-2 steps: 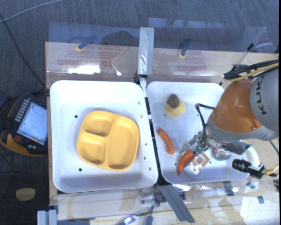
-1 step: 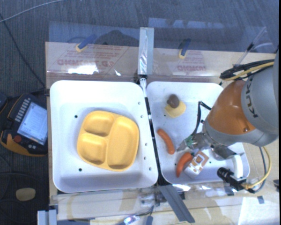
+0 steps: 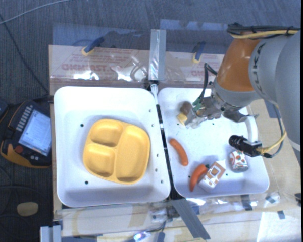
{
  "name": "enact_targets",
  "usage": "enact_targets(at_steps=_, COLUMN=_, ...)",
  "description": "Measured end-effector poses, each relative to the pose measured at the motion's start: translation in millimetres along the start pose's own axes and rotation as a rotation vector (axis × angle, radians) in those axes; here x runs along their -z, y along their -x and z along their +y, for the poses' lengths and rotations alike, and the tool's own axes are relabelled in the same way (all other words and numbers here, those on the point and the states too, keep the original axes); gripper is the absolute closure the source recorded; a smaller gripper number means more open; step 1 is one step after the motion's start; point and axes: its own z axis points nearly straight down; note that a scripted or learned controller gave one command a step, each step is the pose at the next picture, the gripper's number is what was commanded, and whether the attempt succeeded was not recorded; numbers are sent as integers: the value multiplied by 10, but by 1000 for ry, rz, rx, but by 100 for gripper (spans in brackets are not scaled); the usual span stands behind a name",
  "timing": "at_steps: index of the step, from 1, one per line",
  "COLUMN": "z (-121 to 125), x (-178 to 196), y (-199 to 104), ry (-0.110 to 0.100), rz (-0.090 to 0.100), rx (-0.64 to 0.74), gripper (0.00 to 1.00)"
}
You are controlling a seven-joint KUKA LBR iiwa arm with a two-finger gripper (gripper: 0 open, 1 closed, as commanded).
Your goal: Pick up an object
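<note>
With the hand [image 3: 193, 116] low in the right bin [image 3: 257, 183] at the small yellowish object [image 3: 182, 118] near the bin's far-left corner, its grip state unreadable, the object could slide against the bin wall and slip free when lifted.

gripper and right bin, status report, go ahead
Gripper low over right bin's upper left, at a small yellowish piece. Grasp not confirmed. Sausage, carrot, small carton, can lie loose nearer the front.
</note>
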Motion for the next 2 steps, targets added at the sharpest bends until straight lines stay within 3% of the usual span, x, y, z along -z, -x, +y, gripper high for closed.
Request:
enact_targets(at_steps=1, z=-3, x=-1, y=3, ry=-1, rz=0, rx=-1, gripper=0)
enact_targets(at_steps=2, z=-979, x=-919, y=190, ry=7, rz=2, rx=-31, gripper=0)
